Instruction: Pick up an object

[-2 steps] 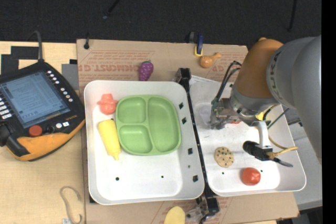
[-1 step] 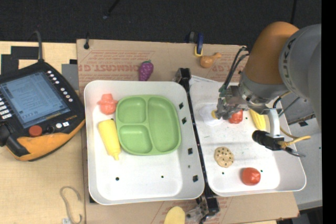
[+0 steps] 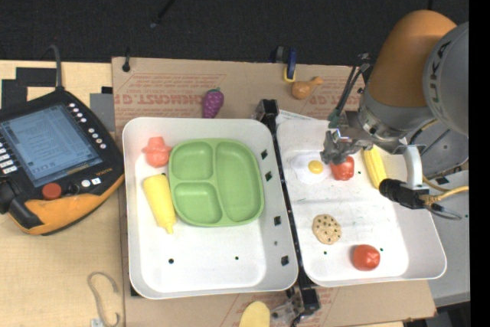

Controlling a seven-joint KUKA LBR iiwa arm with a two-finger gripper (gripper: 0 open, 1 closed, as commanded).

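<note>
Gripper (image 3: 335, 151) over red tomato (image 3: 344, 169); fried egg (image 3: 313, 167), corn (image 3: 374, 167) flanking.

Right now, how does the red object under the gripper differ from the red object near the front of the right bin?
The red object under the gripper sits toward the back of the right bin, beside the fried egg; the front red object lies near the cookie. The gripper partly covers the first; the second is in full sight, with nothing touching it. Both are small, round, red and in the same bin.
</note>
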